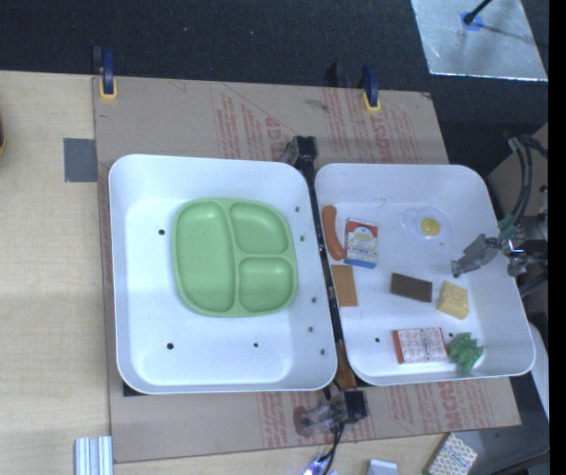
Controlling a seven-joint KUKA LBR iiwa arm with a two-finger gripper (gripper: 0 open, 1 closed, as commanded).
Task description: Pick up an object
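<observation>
Nearest the camera, along the front of the right bin (501, 198), lay a red-and-white packet (419, 344) with a green broccoli piece (466, 351) just beside it at the corner. Further back sat a yellow cheese block (453, 300), a dark brown slab (411, 287), a tan wafer (343, 285), a small carton (361, 243) and an orange sausage (331, 232) against the left wall, plus a fried egg (428, 228) near the back. The gripper (460, 264) hung over that bin's right side, above and apart from the cheese, its jaws spread a little with nothing between them. The left bin (135, 265) held a green divided plate (235, 256).
</observation>
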